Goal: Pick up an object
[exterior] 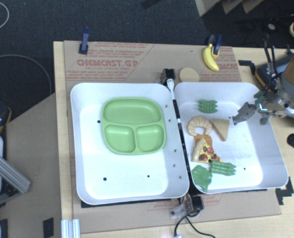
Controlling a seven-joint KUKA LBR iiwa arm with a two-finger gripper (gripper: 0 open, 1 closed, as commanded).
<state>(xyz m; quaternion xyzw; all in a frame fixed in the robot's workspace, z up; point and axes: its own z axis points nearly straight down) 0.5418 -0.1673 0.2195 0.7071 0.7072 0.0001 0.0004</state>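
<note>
gripper (243, 114) over right bin (265, 148), jaws apart, grasping nothing | croissant (201, 125), pizza slice (204, 149), green toys (214, 170) left of it in that bin | green tray (134, 124) in left bin (87, 148) | board (107, 58) printed "CHEMCAST"

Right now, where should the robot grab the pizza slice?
Probably across the pizza slice at its middle, coming straight down from above. It lies flat, longer than wide, with the croissant touching its top and green toys near its lower end, so its two long sides look easiest to reach.

Red "CHEMCAST G.P" lettering is printed on the brown board (112, 58).
</note>
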